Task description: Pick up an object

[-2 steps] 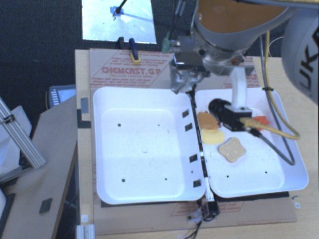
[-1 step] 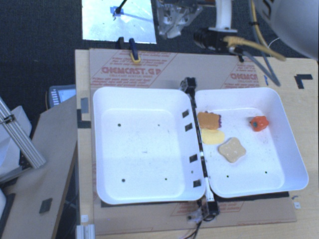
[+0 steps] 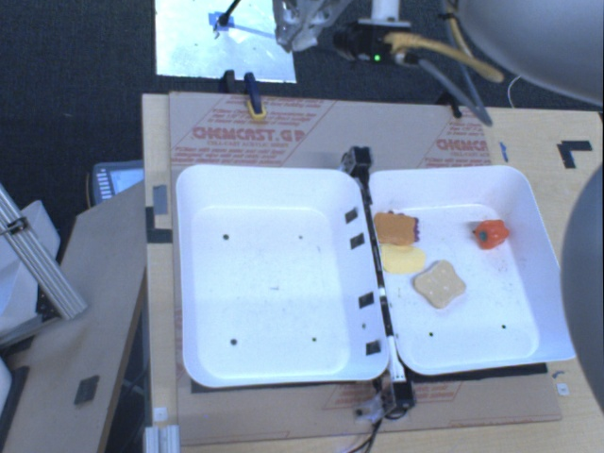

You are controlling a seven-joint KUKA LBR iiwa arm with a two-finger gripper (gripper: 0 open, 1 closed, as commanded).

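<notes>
Hovering high beyond the far edge of the bench, the metal two-finger pincer (image 3: 300,19) sits well clear of both bins, so the step in hand looks like the approach before any grasp. Its state cannot be read: the tip is a blur of grey metal against a pale reflective sheet (image 3: 219,28), and nothing is visibly held in it.

All candidate objects lie below and to the right of the pincer in the camera view, in the right-hand shallow white plastic bin (image 3: 517,185):
- orange-brown rectangular block with a purple edge (image 3: 396,228), nearest the pincer, tight to the divider between the bins
- flat pale yellow disc (image 3: 404,260), just beyond it and touching or nearly touching it
- tan lobed biscuit-shaped piece (image 3: 440,284), further off again, close to the disc
- small red-orange lump with a dark patch (image 3: 490,234), alone and well apart from the rest

The left-hand white bin (image 3: 189,253) sits directly below the pincer.

Judgement: the next move calls for a traverse toward the right bin, then a descent. The red-orange lump looks the cleanest target, with free space around it. The three clustered pieces risk a finger landing on a neighbour, and the flat disc offers little to grip.
</notes>
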